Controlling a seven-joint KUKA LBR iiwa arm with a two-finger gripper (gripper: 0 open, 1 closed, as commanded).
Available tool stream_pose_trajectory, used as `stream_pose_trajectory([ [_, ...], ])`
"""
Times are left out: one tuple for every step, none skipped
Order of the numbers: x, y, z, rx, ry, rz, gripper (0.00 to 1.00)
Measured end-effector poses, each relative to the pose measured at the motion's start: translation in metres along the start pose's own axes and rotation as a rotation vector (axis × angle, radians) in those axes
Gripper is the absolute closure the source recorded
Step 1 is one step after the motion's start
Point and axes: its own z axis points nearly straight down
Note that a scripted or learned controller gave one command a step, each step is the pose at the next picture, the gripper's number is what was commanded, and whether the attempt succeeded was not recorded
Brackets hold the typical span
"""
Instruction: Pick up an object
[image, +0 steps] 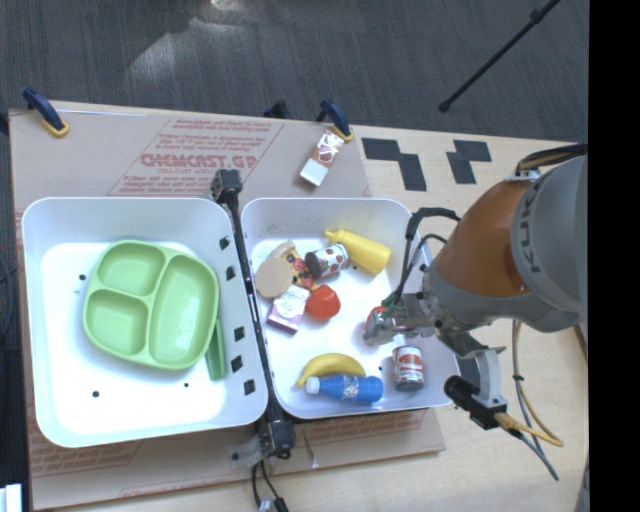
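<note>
Blue bottle (345, 388) and banana (330, 366) lie along the right bin's (400, 212) near wall, with a can (408, 366) just right of them — red and white, close to the near-right corner. Gripper (383, 325) sits low in this bin just beyond the can, with bare floor on its left up to a red ball (322, 302) — whether it is wide or narrow cannot be told. Left bin (40, 220) holds a green plate (150, 305).

Glossy white plastic bins (40, 300); matt green plastic tray (150, 305).
</note>
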Motion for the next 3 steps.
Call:
stream_pose_trajectory([
  [0.042, 0.001, -0.053, -0.002, -0.001, -0.001, 1.00],
  [-0.008, -0.001, 0.002, 0.003, -0.002, -0.001, 1.00],
  [0.060, 0.000, -0.034, 0.001, -0.001, -0.004, 1.00],
])
